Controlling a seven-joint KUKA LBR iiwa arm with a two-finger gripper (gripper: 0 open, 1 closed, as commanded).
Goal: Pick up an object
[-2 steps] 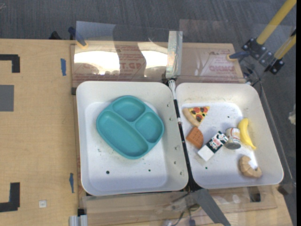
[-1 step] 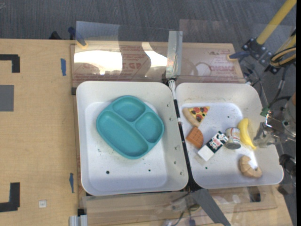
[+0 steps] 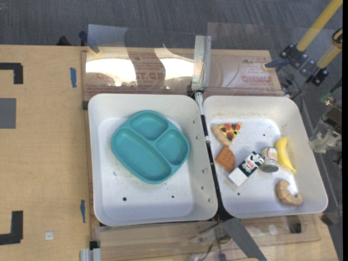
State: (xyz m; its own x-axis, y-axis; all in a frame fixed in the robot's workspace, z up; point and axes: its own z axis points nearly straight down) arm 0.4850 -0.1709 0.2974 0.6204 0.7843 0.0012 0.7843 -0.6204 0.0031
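Lying in the right bin (image 3: 310, 145): banana (image 3: 285, 153), can (image 3: 269, 160), pizza slice (image 3: 227, 131).

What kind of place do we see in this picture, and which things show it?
Probably a robotics lab bench for pick-up trials: two white bins, left and right, toy food like a banana and pizza slice, and clear taped screens behind.

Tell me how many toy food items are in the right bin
6, all in the right bin: pizza slice upper left, brown wedge below it, carton at centre, can beside the banana, croissant lower right. None seems hidden.
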